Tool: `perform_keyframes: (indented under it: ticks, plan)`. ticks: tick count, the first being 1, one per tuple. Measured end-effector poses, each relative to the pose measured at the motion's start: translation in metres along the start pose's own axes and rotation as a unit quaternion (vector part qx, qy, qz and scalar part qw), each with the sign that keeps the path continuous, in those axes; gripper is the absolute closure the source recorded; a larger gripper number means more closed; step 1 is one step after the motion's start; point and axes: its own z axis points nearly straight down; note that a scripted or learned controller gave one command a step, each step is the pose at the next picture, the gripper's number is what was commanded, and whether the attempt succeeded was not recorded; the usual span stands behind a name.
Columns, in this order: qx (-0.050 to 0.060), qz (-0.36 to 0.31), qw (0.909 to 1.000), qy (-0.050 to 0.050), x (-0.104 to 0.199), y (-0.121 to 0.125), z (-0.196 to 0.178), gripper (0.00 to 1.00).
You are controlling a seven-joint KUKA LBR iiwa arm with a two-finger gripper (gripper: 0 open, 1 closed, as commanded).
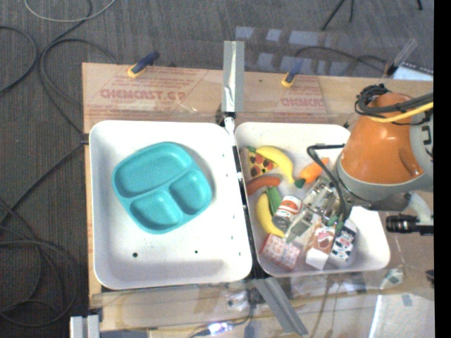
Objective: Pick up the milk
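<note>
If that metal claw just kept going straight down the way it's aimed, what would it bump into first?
Most likely the small cartons under it: the gripper hangs over the right bin, just above the milk carton and a red-and-white carton. Which it touches first is unclear, since one slanted view hides depth.

You'll find the small white milk carton with blue and black patches (pixel 343 246) near the front right corner of the right-hand shallow white bin (pixel 373 259), tilted, touching a red-and-white carton (pixel 320 243) on its left.
</note>
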Motion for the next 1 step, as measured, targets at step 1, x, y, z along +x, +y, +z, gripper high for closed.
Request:
perform_keyframes:
  ticks: [1]
  plan:
    - [0.0,-0.001,1.0,0.001,0.0006,0.0013,-0.0084,1.0]
